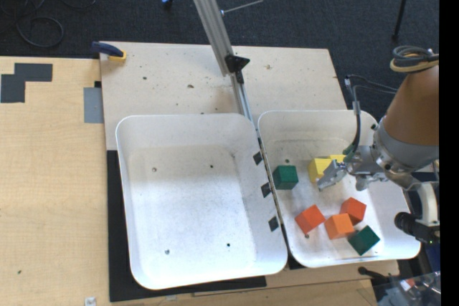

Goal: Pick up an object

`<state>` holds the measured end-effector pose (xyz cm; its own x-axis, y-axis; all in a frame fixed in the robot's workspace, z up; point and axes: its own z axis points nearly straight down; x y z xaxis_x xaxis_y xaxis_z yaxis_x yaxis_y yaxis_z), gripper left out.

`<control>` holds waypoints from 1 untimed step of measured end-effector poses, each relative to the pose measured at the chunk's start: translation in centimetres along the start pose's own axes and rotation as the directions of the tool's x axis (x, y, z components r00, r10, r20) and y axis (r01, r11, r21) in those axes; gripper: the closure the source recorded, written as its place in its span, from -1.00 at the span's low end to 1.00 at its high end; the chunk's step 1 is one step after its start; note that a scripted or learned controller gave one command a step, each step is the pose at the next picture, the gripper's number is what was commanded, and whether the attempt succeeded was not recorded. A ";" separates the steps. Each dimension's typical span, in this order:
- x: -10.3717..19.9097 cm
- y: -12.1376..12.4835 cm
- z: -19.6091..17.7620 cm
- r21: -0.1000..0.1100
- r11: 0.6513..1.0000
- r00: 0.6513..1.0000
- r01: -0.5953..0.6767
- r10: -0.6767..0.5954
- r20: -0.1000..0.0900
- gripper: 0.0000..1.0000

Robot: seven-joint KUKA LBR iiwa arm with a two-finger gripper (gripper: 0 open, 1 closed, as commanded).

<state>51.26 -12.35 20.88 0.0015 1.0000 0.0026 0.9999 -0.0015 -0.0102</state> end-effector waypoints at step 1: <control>-0.7 0.3 4.9 -0.001 1.000 1.000 0.000 0.000 0.000 -1.00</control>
<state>51.54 -13.08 15.95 0.0016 1.0000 0.0022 1.0000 -0.0016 -0.0091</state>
